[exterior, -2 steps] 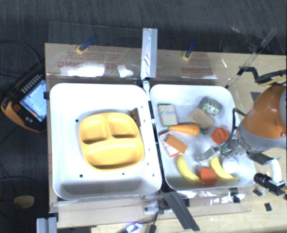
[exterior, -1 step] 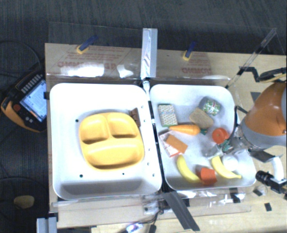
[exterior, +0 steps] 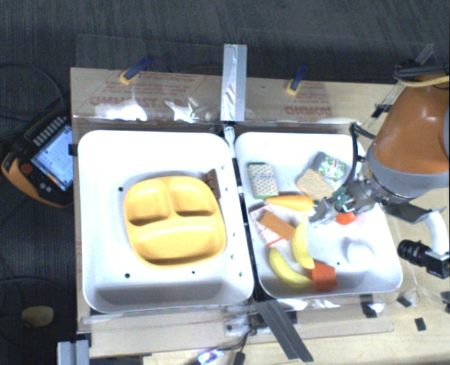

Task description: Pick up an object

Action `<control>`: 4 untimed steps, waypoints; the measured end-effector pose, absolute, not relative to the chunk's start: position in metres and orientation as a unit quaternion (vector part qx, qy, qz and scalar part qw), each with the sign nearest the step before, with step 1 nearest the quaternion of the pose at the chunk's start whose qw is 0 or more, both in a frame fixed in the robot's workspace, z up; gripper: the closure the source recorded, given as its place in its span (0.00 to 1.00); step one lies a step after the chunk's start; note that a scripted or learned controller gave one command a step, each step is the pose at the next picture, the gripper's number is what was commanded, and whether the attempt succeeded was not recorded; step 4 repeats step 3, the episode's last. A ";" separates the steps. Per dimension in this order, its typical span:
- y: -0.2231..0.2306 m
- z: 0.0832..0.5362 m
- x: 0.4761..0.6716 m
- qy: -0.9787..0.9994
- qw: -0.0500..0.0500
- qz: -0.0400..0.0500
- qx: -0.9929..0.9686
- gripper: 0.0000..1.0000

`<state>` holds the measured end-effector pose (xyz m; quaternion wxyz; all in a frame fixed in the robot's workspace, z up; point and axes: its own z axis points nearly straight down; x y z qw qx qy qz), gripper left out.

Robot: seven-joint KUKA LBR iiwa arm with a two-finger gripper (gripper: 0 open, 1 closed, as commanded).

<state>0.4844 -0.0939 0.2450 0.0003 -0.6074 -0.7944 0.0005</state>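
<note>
Gripper (exterior: 333,207) low in right bin (exterior: 377,276), just right of bananas (exterior: 295,251); finger state unreadable. Yellow tray (exterior: 175,219) in left bin (exterior: 103,280).

From where I work, I can read almost nothing. Red print runs along the clear plastic sheet (exterior: 210,96) at the far edge of the desk (exterior: 339,97), but its letters are too blurred to make out. The lit screen of the handheld pendant (exterior: 54,158) is likewise illegible.
</note>
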 end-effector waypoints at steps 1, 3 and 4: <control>-0.086 0.234 0.484 -0.814 0.000 0.001 -0.581 1.00; -0.124 0.219 0.484 -0.910 0.000 0.001 -0.415 1.00; -0.124 0.219 0.484 -0.910 0.000 0.001 -0.415 1.00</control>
